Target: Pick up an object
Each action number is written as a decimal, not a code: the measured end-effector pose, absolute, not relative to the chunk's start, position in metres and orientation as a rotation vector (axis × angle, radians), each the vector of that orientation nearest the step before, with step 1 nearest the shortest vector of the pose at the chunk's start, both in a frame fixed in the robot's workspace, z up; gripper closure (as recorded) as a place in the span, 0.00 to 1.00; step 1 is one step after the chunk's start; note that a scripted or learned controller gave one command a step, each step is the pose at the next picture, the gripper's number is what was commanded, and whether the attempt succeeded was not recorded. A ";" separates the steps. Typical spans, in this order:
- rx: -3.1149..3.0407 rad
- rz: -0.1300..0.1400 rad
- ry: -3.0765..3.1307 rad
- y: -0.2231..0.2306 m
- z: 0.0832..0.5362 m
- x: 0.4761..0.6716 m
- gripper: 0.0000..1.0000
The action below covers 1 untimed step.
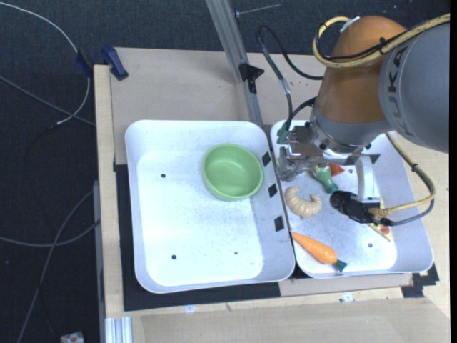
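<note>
I see the gripper [298, 161] low over the right bin [407, 227], near its left wall, though I cannot tell how it is set. Just below it lies a pale, curved, ridged croissant-like object [303, 203], with an orange carrot [315, 248] further below. The left bin [178, 249], beside the gripper, holds a green bowl [232, 171]; both bins sit on a light wooden worktop [178, 84].

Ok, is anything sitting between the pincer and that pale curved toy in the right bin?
Nothing visible does. The pincer hangs just above the pale curved toy near the right bin's left wall. The carrot lies nearer the front, and a red-and-green piece sits off to the side.
</note>
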<state>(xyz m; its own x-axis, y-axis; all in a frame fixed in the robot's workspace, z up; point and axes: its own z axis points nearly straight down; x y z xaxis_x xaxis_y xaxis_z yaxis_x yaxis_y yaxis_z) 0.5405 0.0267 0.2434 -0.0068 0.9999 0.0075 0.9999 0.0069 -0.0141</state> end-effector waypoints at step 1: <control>-2.203 0.014 -2.217 0.077 0.231 0.534 1.00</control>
